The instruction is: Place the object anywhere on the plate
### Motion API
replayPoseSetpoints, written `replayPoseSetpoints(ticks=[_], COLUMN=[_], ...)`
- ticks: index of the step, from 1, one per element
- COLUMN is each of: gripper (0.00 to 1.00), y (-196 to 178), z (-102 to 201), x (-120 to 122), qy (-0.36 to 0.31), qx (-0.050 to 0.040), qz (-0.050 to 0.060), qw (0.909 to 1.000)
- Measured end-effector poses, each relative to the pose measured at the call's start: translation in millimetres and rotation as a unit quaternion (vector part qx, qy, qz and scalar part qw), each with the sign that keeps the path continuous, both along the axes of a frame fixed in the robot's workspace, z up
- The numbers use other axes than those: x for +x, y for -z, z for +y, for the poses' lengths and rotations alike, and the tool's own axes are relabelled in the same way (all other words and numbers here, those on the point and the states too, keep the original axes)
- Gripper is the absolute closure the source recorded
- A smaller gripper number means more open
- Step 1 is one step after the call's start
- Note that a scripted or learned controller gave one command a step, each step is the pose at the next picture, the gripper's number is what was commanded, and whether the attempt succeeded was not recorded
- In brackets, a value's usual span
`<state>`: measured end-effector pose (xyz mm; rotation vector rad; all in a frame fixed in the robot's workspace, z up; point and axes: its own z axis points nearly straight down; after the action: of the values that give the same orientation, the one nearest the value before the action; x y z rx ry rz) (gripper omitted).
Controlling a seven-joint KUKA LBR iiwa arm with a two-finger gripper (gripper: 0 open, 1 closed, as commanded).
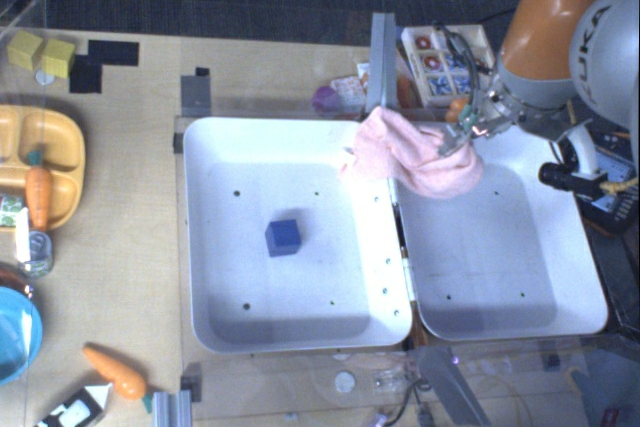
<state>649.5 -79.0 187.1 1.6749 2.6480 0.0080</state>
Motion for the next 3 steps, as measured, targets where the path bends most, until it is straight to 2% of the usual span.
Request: replayPoseSetpoints(ticks=[1,2,3], gripper=[1.0,1.0,1.0], y=[-60,-53,-74], z=[104,194,264], x=[21,-47,-78], qy=[-0.082,-0.047,0.021], qx=[-0.0002,0.0008,0.0016], qz=[-0.002,0.002,0.001], qw=[0.9966,0.9989,0.9998])
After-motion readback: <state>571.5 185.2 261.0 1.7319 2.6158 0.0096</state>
